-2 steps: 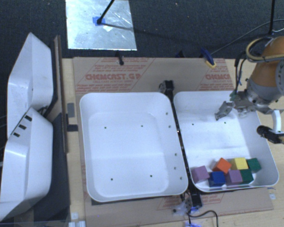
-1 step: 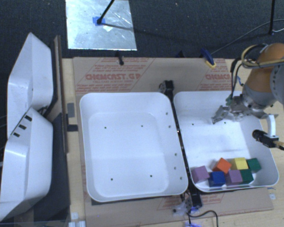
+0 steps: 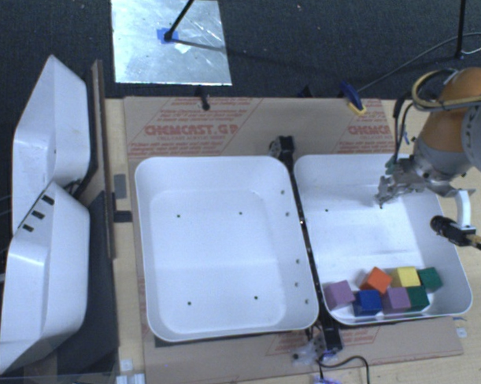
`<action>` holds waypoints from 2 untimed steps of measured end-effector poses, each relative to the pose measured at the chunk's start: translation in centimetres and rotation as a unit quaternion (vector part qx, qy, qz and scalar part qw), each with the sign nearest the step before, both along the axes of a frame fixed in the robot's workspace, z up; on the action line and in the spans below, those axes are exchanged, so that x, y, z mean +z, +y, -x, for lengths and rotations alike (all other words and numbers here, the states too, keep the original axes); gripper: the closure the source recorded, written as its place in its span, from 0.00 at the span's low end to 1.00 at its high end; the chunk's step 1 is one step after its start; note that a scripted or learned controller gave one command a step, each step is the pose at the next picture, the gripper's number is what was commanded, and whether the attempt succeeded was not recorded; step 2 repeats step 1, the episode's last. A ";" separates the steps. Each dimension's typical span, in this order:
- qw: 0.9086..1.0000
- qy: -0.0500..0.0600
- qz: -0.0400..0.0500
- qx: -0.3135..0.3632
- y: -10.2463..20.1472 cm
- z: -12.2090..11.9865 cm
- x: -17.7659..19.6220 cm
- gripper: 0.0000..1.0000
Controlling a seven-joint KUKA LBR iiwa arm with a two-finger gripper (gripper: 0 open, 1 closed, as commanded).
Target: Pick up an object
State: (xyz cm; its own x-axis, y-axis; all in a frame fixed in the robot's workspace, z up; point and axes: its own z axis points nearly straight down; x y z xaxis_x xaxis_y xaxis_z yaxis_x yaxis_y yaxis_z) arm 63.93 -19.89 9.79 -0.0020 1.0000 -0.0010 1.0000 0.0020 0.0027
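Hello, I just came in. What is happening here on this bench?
A robot arm reaches in from the right over the right bin. Its hand hangs above the far part of that bin, and nothing can be seen between its fingers. The colored blocks sit together in the near corner of the same bin, apart from the hand. No block is picked up yet.

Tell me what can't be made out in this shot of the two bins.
- Claw, camera view: too small and dark to read its fingers.
- Green block: partly covered by the yellow block and purple block.
- Arm: cut off by the right edge.
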 end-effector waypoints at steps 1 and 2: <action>1.000 -0.001 0.000 -0.001 -0.8 0.5 5.6 1.00; 1.000 -0.001 0.000 -0.001 -0.8 0.5 5.6 1.00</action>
